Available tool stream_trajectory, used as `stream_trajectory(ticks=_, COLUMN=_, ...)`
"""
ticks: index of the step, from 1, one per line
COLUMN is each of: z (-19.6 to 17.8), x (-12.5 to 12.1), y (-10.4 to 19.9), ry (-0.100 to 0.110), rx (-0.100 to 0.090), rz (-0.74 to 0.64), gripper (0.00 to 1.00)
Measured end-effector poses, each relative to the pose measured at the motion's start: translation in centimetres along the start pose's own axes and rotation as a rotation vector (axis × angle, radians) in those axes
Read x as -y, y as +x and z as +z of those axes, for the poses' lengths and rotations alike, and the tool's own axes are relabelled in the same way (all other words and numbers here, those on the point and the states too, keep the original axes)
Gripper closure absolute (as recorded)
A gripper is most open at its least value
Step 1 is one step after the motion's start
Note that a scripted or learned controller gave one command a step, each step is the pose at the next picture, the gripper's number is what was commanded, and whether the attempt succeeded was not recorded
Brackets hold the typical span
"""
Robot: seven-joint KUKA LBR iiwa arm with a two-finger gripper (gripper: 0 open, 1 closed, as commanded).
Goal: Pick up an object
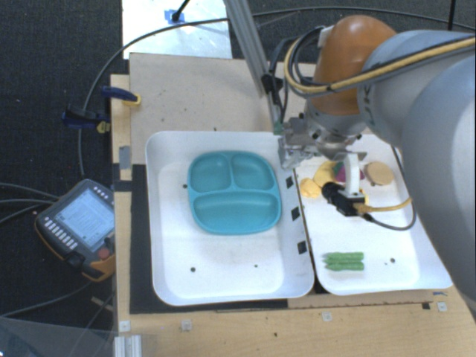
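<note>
Whether the pincer is open or closed I cannot tell; just beside it lies a yellow piece, probably light, smooth plastic. Pinch across its narrow width.

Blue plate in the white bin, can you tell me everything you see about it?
The blue plate is teal, smooth and plastic-looking, a rounded rectangle with a raised rim. Ridges split it into three compartments: two small at the far side, one wide nearer the camera. It lies flat, right way up, on the floor of the left bin. The gripper hangs beside its far right corner.
</note>
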State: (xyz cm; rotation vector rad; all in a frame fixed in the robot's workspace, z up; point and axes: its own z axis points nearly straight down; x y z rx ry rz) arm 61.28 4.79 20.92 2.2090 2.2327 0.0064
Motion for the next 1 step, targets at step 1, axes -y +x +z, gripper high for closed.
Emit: stream_trajectory(ticks=1, z=-1.55, x=-1.02, y=5.20, ry=-0.001, rx=0.000, rz=0.001, gripper=1.00)
